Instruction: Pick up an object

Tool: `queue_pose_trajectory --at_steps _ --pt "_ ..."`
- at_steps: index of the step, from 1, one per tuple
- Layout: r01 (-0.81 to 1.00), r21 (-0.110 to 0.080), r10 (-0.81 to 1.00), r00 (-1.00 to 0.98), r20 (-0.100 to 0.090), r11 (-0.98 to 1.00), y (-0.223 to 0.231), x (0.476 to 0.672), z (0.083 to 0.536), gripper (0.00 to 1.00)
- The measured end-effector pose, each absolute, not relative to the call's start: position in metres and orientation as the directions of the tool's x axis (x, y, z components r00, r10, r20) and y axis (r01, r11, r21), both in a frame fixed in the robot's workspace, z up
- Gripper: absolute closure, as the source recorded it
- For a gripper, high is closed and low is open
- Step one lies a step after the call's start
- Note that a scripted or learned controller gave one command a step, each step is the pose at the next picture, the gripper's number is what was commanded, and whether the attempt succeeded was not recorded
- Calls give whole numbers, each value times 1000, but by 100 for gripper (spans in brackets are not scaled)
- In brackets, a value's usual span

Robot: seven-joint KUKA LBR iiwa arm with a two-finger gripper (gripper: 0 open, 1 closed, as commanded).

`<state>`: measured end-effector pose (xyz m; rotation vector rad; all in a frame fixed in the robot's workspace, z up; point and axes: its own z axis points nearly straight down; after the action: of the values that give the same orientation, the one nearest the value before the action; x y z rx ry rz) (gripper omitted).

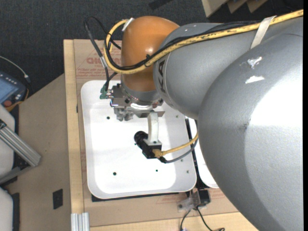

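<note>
**Slanted overhead view of the work cell.** The grey arm (240, 105) is seen reaching in from the right and covers most of the right half of the scene. Its orange band (144, 47) is positioned above the far edge of the left-hand bin (96, 143). The gripper (123, 114) is directed downward beneath this band, over the far part of that bin's white floor and close to its far rim. Whether the gripper is open or closed cannot be told, since it is viewed from above and is largely concealed by the wrist.

The position of the object to be picked cannot be told either, as the bin floor under the wrist is hidden. Three small dark specks are visible on the exposed floor. One (109, 118) is just left of the gripper, and two (114, 173) (157, 170) lie well apart near the near rim. All three are too small to be identified.

The right-hand bin (206, 174) is seen as a narrow white strip beside the arm, separated from the left-hand bin by a dark gap. Both bins are carried by a tan worktop (77, 129), on which red lettering (94, 60) is printed beyond the far rim. A small black clip (202, 196) with a cable is seen at the worktop's near edge. A metal rail (19, 146) and a blue-screened device (7, 88) are located to the left, above a dark floor (48, 13).
</note>
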<state>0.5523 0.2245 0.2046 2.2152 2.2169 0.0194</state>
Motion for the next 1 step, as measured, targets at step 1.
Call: queue_pose_trajectory --at_steps 1 --pt "1000 -14 1000 1 -3 -1 224 487 122 100"
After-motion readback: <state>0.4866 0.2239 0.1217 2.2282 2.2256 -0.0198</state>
